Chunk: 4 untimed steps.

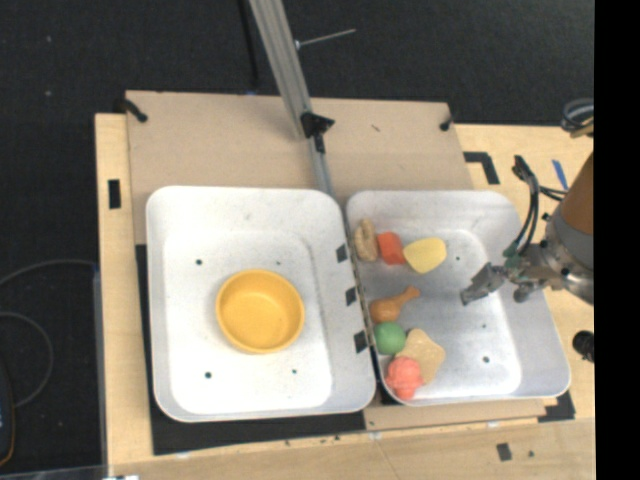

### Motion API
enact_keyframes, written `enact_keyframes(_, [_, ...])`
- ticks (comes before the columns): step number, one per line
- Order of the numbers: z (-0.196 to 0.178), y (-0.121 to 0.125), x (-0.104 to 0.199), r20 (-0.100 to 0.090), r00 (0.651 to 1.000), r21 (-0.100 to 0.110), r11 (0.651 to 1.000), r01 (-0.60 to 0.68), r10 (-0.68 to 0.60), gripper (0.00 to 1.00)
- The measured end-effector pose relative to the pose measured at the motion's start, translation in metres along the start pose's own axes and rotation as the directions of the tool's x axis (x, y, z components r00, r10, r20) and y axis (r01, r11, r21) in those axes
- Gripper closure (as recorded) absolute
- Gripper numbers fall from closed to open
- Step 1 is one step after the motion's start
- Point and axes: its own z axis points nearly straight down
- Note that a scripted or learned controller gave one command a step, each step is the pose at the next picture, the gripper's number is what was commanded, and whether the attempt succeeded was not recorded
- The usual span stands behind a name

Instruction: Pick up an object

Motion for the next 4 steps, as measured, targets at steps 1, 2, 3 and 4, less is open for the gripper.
enact_keyframes(1, [0.0,0.0,0.0,0.0,1.0,-0.001,1.0,-0.001,0.001,0.0])
enact_keyframes(2, [0.063,0.002,-0.001,0.001,1.0,0.007,1.0,-0.004,0.004,0.0])
enact_keyframes(3, [0.111,0.003,-0.003,0.003,1.0,0.002,1.0,-0.005,0.005,0.0])
enact_keyframes(4, [0.098,0.004,-0.003,0.003,1.0,-0.004,1.0,-0.009,0.009,1.0])
